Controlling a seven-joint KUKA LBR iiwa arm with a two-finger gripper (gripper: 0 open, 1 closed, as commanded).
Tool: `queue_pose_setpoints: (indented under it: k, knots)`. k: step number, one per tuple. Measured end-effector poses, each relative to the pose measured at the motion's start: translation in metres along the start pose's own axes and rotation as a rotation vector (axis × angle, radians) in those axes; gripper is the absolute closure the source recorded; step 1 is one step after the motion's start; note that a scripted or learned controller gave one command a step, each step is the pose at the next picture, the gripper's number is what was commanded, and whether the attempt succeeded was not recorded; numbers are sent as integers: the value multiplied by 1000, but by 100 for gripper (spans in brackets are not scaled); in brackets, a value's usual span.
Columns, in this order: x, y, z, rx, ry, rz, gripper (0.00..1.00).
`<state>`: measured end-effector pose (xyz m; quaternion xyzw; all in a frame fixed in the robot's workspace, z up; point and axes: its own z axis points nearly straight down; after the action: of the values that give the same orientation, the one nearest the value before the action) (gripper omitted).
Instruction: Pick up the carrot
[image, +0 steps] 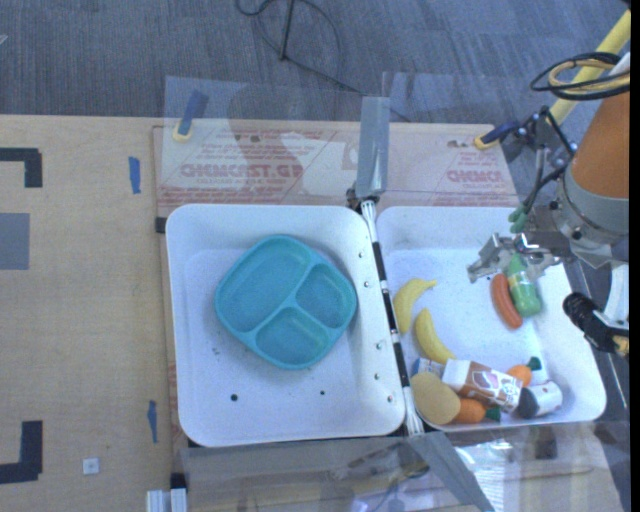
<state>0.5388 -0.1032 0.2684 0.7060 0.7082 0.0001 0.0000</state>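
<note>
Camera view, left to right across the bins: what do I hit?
Blue plate → bananas → bottle → carrot, just under the gripper.

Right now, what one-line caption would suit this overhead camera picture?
Gripper over the carrot in the right bin; a blue plate in the left bin.

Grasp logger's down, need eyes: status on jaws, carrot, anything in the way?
Gripper over right bin, jaws' state unclear. Carrot right under it, green top up, held or not can't tell. Bananas and bottle lie apart, not blocking.
</note>
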Motion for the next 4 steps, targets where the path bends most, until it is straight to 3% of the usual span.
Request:
queue_pose_setpoints:
  k: [1, 2, 3, 4]
  knots:
    - [-58, 53, -31, -2, -1, 47, 0]
    - [-72, 29, -70, -4, -3, -43, 0]
    - [-30, -23, 28, -1, 0, -245, 0]
    - [-5, -38, 167, -14, 2, 67, 0]
